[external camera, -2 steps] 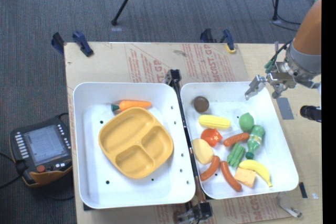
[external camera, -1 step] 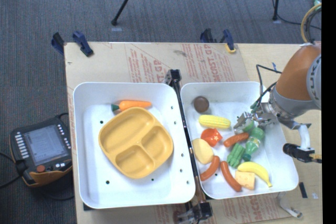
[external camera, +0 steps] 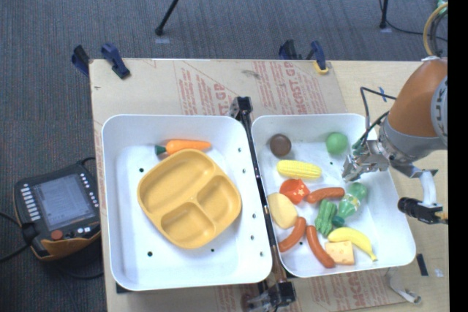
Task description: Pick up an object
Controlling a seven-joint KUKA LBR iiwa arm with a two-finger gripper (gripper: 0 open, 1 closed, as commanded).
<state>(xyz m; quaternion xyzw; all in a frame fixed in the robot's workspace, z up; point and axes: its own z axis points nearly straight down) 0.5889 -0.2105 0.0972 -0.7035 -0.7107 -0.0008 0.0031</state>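
Observation:
My gripper [external camera: 352, 169] hangs over the right bin [external camera: 380, 245], near its right side. It sits just right of the corn cob [external camera: 299, 170] and above the red sausage [external camera: 325, 194] and a green vegetable [external camera: 352, 199]. A green ball [external camera: 336, 142] lies just up and left of it. Nothing shows between its fingers. Also in this bin lie a brown ball [external camera: 280, 145], a red tomato [external camera: 294, 190], a pale potato [external camera: 282, 210], a green pepper [external camera: 325, 216], a banana [external camera: 352, 238], a cheese wedge [external camera: 340, 253] and two more sausages [external camera: 292, 234].
The left bin [external camera: 128, 259] holds a yellow divided plate [external camera: 189, 198] and a carrot [external camera: 185, 146] at its far edge. Blue clamps [external camera: 115, 59] grip the bench's back edge. A teach pendant [external camera: 56, 208] lies off the bench to the left.

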